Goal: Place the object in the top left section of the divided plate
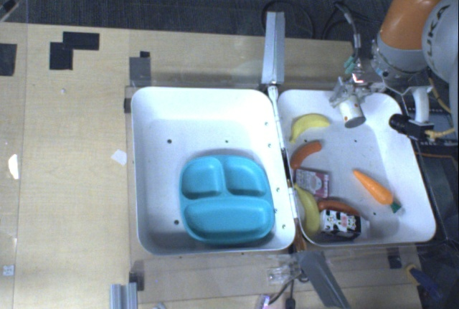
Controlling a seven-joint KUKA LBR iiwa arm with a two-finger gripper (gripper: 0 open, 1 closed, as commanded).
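While the smooth turquoise divided plate [226, 200] is seen in the left bin [150, 157], the hand [351, 101] is poised over the right bin [412, 178]; its grip cannot be judged.

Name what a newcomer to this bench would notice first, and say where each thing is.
First the blue plate, alone in the left bin, its three sections bare. Next the right bin with its clutter: a carrot, two bananas and small packets. Then the arm at the top right, its gripper over that bin's far edge near the upper banana.
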